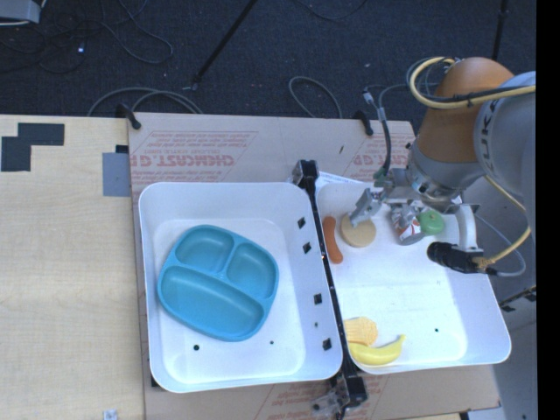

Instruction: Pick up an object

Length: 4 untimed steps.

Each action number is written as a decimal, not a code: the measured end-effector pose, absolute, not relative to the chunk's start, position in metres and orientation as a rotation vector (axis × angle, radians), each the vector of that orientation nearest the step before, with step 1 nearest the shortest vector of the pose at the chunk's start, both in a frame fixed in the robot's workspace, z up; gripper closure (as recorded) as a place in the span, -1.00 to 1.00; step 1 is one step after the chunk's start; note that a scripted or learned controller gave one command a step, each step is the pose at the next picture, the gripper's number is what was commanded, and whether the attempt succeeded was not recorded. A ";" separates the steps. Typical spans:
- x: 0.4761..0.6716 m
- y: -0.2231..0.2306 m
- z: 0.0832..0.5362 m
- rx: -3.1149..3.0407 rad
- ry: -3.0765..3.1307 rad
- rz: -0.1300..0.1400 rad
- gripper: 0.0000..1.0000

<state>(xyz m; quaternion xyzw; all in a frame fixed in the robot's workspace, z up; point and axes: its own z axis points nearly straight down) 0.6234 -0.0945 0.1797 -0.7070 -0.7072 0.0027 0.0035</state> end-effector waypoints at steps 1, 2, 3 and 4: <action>0.625 -0.091 0.115 -2.216 -2.215 0.010 -1.00; 0.627 -0.094 0.090 -2.230 -2.221 0.004 -1.00; 0.625 -0.093 0.098 -2.227 -2.213 0.007 1.00; 0.625 -0.092 0.161 -2.227 -2.218 -0.002 1.00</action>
